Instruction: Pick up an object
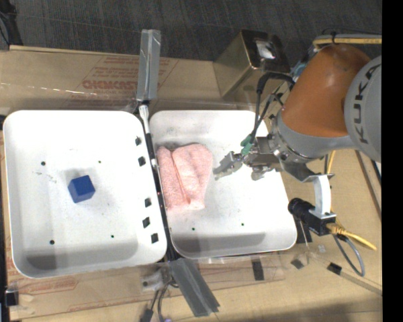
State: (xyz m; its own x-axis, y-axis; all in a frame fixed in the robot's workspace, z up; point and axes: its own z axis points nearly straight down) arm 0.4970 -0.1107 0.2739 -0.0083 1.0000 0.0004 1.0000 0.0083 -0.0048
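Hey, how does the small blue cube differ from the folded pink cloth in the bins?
The small blue cube is a hard-edged block; the folded pink cloth is soft and rumpled. The cube is much smaller than the cloth. The cube sits alone in the left white bin, while the cloth lies in the right white bin, against its left wall and beside the gripper. Both rest on their bin floors, ungrasped.

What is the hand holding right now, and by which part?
Nothing. The hand hangs in the right bin, just right of the pink cloth, with no object between its fingers.
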